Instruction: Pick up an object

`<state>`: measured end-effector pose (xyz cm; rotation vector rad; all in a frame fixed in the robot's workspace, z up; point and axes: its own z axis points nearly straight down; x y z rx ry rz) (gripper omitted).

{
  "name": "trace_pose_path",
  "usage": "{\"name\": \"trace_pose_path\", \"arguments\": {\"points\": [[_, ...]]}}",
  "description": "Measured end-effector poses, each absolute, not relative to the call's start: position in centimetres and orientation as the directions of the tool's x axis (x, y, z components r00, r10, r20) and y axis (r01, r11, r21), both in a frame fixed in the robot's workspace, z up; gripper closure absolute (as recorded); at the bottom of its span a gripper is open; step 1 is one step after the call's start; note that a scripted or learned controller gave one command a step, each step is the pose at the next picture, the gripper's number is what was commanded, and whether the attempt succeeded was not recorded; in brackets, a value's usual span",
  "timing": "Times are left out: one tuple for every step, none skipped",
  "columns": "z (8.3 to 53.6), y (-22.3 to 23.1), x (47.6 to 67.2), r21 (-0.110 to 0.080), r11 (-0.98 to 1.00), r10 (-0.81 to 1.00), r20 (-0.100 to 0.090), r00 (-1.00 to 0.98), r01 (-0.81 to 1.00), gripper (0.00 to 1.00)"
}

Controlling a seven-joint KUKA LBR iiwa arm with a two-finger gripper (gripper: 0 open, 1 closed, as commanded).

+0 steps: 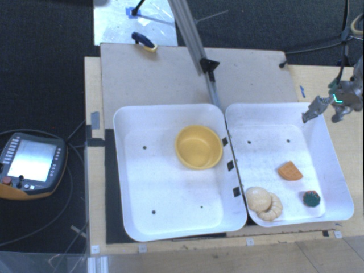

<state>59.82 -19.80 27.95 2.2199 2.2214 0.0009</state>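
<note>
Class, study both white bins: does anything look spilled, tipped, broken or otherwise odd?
Nothing stands out. The yellow bowl sits upright in the left bin; the orange piece, beige pastries and small green item lie intact in the right bin.

Left bin: white, few small dark dots. Right bin: white, faint dark speckle. Bowl: plain yellow. Wedge-shaped piece: orange. Small round item at 4 o'clock from wedge: dark green. Shell-like pieces: pale tan, ridged. Gripper: grey, teal light spot. Bench board: beige. Pendant at 9 o'clock: orange body, grey face, pale screen. Floor: dark.
</note>
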Motion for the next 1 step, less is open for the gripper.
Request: {"name": "trace_pose_path", "arguments": {"points": [[27.94, -19.8, 59.82, 0.001, 0.001, 1.0, 0.0, -0.001, 1.0, 0.0]]}}
